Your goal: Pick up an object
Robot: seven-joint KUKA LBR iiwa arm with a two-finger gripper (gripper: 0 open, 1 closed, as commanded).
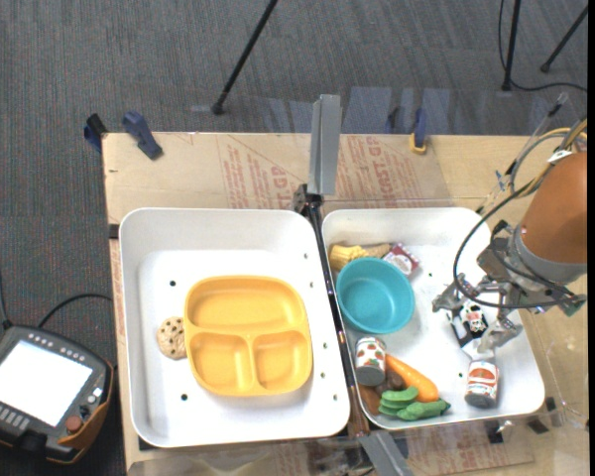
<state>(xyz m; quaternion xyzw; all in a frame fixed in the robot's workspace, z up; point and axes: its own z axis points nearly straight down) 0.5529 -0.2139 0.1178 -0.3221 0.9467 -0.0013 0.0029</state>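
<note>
My gripper (473, 319) hangs low over the right bin (431, 228), in its right half, with its fingers spread open. A small black and white object (470, 320) lies on the bin floor between the fingers, which stand apart from it. A small can with a red label (482, 384) stands just in front of the gripper. The teal bowl (375, 296) sits to the gripper's left.
The right bin also holds a second can (371, 361), a carrot (413, 376), green pea pods (413, 405), a yellow item (351, 256) and a red and white packet (403, 259). The left bin (144, 266) holds a yellow divided tray (248, 343) and a cookie (171, 337).
</note>
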